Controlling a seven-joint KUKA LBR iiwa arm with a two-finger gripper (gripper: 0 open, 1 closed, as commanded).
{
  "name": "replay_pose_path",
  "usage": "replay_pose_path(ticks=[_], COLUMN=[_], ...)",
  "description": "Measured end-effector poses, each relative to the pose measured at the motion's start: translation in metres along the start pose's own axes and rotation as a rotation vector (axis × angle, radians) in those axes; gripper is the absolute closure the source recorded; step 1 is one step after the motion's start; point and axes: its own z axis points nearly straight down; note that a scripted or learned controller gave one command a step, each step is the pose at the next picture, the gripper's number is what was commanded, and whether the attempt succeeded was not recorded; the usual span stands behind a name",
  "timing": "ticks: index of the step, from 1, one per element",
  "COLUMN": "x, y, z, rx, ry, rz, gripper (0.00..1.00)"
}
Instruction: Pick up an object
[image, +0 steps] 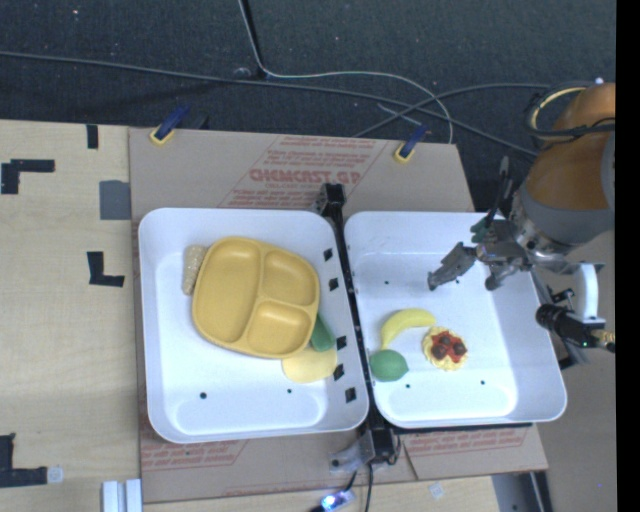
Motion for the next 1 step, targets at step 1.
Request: replay_pose_path(ticks=[1], x=[0.0003], y=[0.0025], z=[-0.0065], rx=[-0.012], ry=[-0.002], rz=[-0.003], gripper=[0.00])
